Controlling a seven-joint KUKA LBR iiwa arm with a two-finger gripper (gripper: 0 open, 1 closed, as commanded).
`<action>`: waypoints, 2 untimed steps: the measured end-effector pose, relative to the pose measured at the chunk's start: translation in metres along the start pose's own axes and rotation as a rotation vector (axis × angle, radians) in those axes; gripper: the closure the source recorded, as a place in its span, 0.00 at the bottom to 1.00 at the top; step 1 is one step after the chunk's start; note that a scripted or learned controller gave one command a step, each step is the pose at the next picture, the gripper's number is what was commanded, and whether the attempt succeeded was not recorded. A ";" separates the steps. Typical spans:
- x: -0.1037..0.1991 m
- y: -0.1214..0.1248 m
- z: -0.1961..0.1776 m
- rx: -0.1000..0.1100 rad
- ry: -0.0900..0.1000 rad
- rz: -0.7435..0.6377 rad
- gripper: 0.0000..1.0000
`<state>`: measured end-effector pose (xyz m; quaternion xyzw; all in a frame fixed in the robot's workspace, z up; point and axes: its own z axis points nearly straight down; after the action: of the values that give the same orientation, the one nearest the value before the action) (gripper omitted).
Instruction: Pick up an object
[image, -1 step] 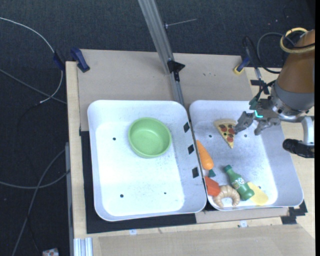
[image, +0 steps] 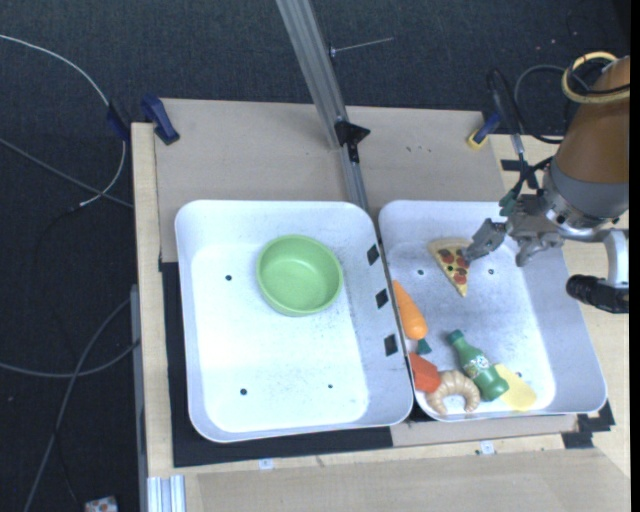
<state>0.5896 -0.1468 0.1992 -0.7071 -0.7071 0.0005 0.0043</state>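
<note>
Camera view: taking the pizza slice (image: 452, 264) as landmark, the gripper (image: 507, 243) hangs just right of it and slightly above, fingers spread apart with nothing between them. The slice lies in the upper part of the right bin (image: 560, 300), and the bin floor to the right of it and below it is bare. Lower left of the slice a carrot (image: 409, 311) lies along the bin's left wall. Further below, in the near corner, a green bottle (image: 476, 366), a croissant (image: 454, 389), a red piece (image: 424, 372) and a yellow piece (image: 516, 392) crowd together, touching. Well left of the slice, the left bin (image: 230, 390) holds a green bowl (image: 299, 274) in its upper half; bare floor spreads below it
</note>
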 end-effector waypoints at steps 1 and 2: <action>0.003 -0.002 0.064 0.009 0.001 0.001 0.00; 0.004 -0.003 0.106 0.007 0.001 0.001 0.00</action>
<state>0.5862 -0.1418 0.0929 -0.7075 -0.7066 0.0026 0.0072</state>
